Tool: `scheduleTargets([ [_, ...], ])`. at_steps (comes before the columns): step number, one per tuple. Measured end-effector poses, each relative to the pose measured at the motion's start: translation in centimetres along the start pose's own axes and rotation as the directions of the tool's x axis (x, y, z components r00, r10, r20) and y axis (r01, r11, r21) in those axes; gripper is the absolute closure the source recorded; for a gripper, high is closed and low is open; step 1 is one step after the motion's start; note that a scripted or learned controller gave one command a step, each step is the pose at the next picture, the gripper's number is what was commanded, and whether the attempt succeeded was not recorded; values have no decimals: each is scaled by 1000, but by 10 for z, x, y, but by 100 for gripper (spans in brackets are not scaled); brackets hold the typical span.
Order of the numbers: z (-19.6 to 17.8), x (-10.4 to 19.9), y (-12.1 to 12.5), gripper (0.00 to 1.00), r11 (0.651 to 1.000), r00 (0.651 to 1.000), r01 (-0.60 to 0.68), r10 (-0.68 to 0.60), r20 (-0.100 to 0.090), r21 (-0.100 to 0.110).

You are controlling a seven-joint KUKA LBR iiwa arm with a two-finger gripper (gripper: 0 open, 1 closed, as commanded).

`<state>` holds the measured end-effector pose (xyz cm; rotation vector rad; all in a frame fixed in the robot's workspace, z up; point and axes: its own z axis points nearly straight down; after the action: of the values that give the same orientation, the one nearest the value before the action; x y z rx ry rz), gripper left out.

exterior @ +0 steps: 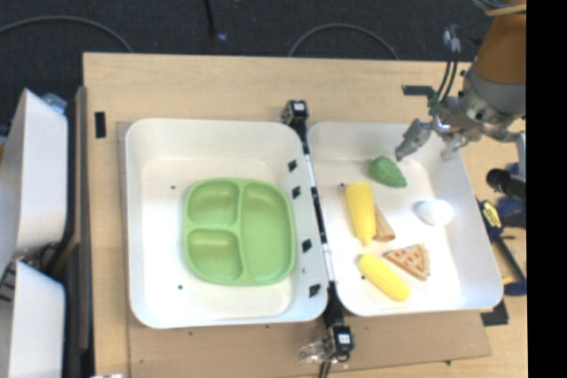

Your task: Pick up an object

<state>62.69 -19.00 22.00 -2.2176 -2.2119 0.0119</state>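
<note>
**Poised above the right bin, nothing gripped yet**

My gripper (431, 142) hangs with fingers spread wide over the right bin's (469, 297) far edge. The green object (387, 172) lies nearest, just beside me; I must descend and straddle it. A white ball (434, 211), two corn cobs (360, 211) and a pizza slice (410, 260) sit nearer the front, clear of that path.

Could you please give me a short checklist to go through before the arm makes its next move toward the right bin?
1. End effector open, nothing between its fingers: ok.
2. End effector above the right bin: ok.
3. Nearest target, green object, free of neighbours: ok.
4. White egg-shaped object lying apart: ok.
5. Upper yellow corn clear of other items: not ok, it touches a brownish piece.
6. Height above green object: cannot tell.
</note>
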Motion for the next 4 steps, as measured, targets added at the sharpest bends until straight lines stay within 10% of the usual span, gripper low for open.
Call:
scheduleTargets([
  [1,-9,1,3,0,1000,1000,3,-3,2,-14],
  [4,120,-17,7,0,1000,1000,-2,2,4,-12],
])
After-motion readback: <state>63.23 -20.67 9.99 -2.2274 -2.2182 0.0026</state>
